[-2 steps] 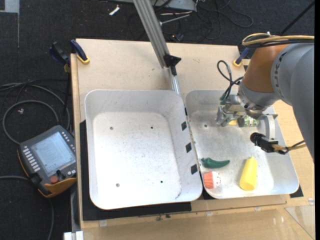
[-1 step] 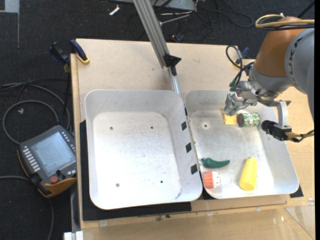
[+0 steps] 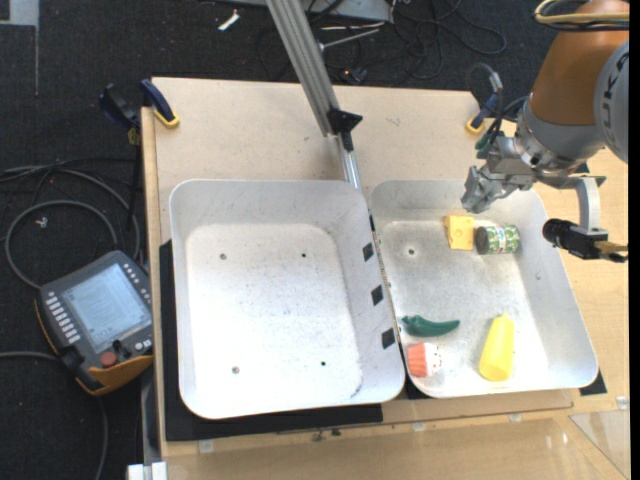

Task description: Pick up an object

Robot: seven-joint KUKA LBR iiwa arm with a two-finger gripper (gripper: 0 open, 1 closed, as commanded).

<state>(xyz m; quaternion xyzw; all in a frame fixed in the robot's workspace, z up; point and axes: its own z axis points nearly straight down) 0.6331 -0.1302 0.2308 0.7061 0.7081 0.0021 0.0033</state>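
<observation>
Arm reaching from upper right, gripper low over right bin, finger state unclear, just above yellow block and green-labelled can, green pepper, yellow bottle at lower right

White bins; yellow block; green pepper.

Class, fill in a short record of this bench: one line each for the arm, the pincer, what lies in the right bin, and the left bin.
arm: enters from the right, over the right bin
pincer: above the yellow block
right bin holds: yellow block, green-labelled can, green pepper, yellow bottle, red-and-white item
left bin: white, speckled floor
</observation>
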